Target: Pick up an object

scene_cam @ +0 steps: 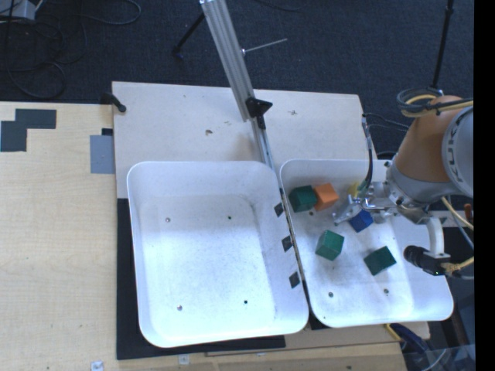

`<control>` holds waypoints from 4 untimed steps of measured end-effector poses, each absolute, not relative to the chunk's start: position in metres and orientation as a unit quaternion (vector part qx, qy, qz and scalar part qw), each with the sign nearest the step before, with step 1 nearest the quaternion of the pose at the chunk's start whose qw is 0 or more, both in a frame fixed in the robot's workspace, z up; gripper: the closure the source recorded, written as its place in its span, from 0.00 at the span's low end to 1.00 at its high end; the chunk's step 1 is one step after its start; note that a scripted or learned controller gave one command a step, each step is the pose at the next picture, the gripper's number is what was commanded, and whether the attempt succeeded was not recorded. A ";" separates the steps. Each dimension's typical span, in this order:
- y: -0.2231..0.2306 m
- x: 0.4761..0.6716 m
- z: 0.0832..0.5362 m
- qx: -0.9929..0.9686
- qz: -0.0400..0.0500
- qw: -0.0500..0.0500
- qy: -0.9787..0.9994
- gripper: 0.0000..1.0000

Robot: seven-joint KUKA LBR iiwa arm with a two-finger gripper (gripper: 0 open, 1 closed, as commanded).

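Blue block (pixel 361 221) lies in the right bin (pixel 433 304), toward its far side, and looks to be the target. The pincer (pixel 360 204) is down in that bin directly at the block's far edge, touching or nearly so; whether it is released or clenched cannot be told from this slanted view, and nothing shows the block gripped. My judgement is that the grasp step is in hand: the next move calls for closing squarely on the block, then a straight lift clear of the bin wall. Just beside sit a green block (pixel 303 198) and an orange block (pixel 326 195), touching each other; two more green blocks (pixel 330 245) (pixel 380 260) lie nearer the camera, apart. A yellow piece (pixel 356 187) by the pincer could crowd the grasp. The left bin (pixel 143 230) adjoins on the worktop (pixel 186 122).
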State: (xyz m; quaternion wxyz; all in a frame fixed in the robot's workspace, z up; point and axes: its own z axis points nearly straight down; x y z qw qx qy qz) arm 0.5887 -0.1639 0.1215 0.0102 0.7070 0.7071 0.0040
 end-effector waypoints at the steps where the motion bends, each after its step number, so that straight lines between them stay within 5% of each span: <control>1: -0.156 0.624 0.113 0.707 0.004 0.012 0.707 0.00; 2: -0.156 0.625 0.112 0.706 0.004 0.012 0.708 0.00; 3: -0.132 0.633 0.097 0.709 -0.002 0.000 0.706 0.00; 4: -0.134 0.625 0.168 0.708 0.001 0.002 0.706 0.00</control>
